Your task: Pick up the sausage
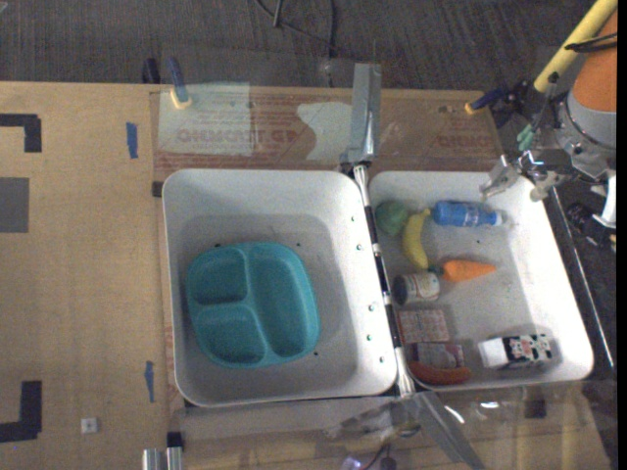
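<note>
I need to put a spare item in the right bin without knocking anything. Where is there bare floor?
Bare floor lies along the right bin's right side, between the blue bottle, carrot and milk carton. The left edge is crowded: green ball, banana, can, sausage.

Left bin (196, 204): held a divided plate (253, 304) at its middle.
Right bin (573, 331): bottle (467, 214) at the far side; banana (416, 239) left of it.
Middle: carrot (467, 270) right of a small can (418, 286).
Near edge: sausage (439, 373) at the left; milk carton (517, 351) to its right.
Gripper (516, 171): over the far right rim.
</note>
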